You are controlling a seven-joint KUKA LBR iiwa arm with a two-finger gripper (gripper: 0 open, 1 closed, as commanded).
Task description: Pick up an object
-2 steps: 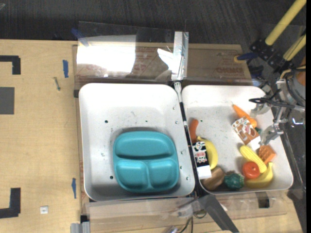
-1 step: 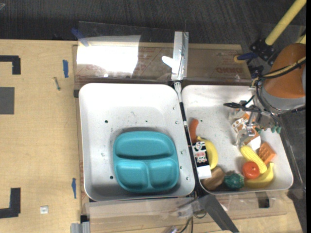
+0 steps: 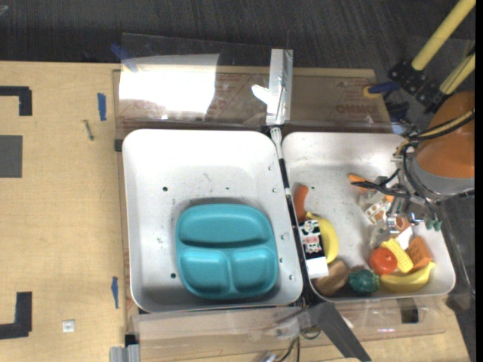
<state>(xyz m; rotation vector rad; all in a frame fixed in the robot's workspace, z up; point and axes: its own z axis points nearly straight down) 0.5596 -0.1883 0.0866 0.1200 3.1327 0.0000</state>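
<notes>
Yellow plastic banana (image 3: 407,280), a round orange-red toy fruit (image 3: 383,260) and a dark green lumpy toy (image 3: 364,280) crowd the near corner of the right white bin (image 3: 339,143). A teal divided plastic tray (image 3: 225,249) lies alone in the left white bin (image 3: 151,172). Just beyond the fruit pile, the gripper (image 3: 392,216) hangs low among clutter; I cannot tell whether it is spread or closed. A good pick probably needs one piece singled out and a straight descent, since the neighbours touch.

Robot lab bench, two white bins (image 3: 143,202), taped plywood top (image 3: 53,202), clear plastic guards (image 3: 189,89)
</notes>
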